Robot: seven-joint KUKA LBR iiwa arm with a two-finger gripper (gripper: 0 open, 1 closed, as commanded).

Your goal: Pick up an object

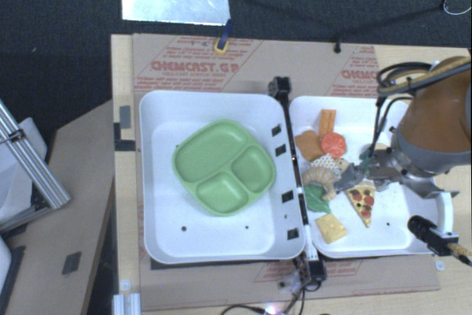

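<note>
The right bin (383, 107) holds several toy foods: an orange stick (327, 120), a brown bun (309, 145), a red tomato (334, 144), a tan pastry (321, 175), a green leaf (317, 198), a pizza slice (361, 203) and a yellow cheese cube (331, 227). My gripper (341, 182) reaches in from the right and sits low among them, between the pastry and the pizza slice. Its dark fingers (352, 175) point left, toward the pastry. I see nothing clearly between them.
The left bin (158, 122) holds a green divided plate (224, 167). A black divider with clips (291, 158) runs between the two bins. The arm's orange band (439, 114) hangs over the right bin's far right side.
</note>
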